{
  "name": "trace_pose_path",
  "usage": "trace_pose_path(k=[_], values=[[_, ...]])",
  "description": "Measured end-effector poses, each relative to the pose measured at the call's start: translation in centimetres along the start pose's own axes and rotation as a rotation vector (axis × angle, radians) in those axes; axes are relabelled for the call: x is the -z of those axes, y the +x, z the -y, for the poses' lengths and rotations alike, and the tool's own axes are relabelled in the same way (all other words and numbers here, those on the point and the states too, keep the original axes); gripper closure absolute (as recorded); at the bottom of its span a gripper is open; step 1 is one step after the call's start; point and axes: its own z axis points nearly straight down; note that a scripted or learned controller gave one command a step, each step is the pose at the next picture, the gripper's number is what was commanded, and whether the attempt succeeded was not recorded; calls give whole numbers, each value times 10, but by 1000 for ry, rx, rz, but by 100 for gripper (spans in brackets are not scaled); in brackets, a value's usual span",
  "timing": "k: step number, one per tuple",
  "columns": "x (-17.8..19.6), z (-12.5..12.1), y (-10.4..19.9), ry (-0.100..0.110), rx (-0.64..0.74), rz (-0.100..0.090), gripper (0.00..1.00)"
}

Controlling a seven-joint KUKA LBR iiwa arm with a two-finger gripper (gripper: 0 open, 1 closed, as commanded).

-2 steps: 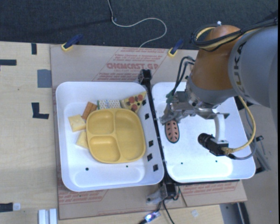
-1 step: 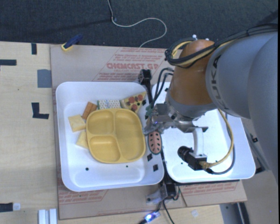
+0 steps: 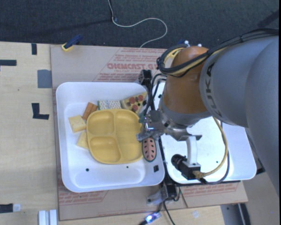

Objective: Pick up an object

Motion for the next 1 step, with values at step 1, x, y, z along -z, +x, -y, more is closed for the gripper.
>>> trace_pose_path(k=[1], values=[[12, -9, -5, -3, -2, 1, 100]])
